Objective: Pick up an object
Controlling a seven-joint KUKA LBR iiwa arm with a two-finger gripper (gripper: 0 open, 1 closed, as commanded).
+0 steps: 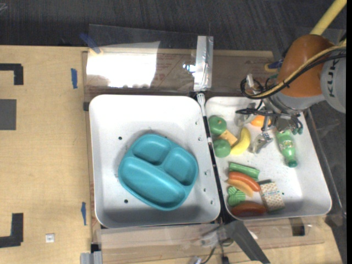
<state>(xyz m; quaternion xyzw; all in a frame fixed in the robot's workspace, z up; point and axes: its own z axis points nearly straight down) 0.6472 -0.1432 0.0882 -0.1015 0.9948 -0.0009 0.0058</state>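
Seen from above, two white bins are set side by side on a table point(38, 147). A teal divided plate point(158, 170) is held in the left bin point(104, 114). In the right bin point(313, 186), toy foods are scattered: green apples point(218, 125), a banana point(242, 141), a green bottle point(286, 147). The gripper point(265, 130) is lowered beside the banana; whether anything is grasped cannot be told.

Both bins point(110, 114) look like white plastic, smooth, slight sheen. Teal divided plate point(158, 170): matt-to-satin plastic. Toy food, e.g. the green bottle point(286, 146) and banana point(242, 141): glossy plastic. Bench top point(38, 164): light wood, matt, with blue tape bits. Clear glossy sheet point(137, 65) behind the bins, glare on it. Arm point(308, 65): shiny orange band, grey casing.
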